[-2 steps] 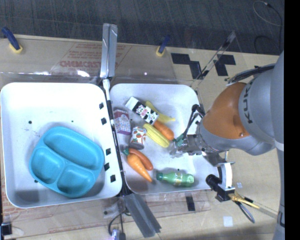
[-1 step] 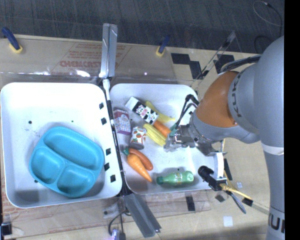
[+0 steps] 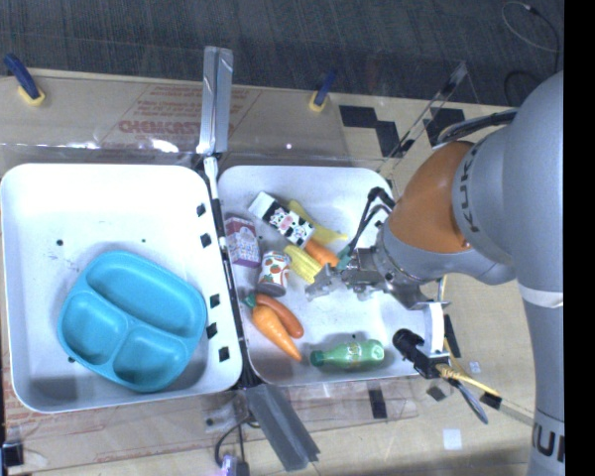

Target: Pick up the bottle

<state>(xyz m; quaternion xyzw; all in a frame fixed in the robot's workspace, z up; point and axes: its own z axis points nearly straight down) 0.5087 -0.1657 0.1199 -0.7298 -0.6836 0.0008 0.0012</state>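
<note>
Whether the jaws of the gripper are apart or together cannot be told from this slant; it is hovering low inside the right bin, just beside a small carrot and a yellow corn piece. The green bottle is lying on its side near the bin's front wall, apart from the gripper. Two larger carrots are lying left of the bottle. A blue divided tray is sitting in the left bin.
</note>
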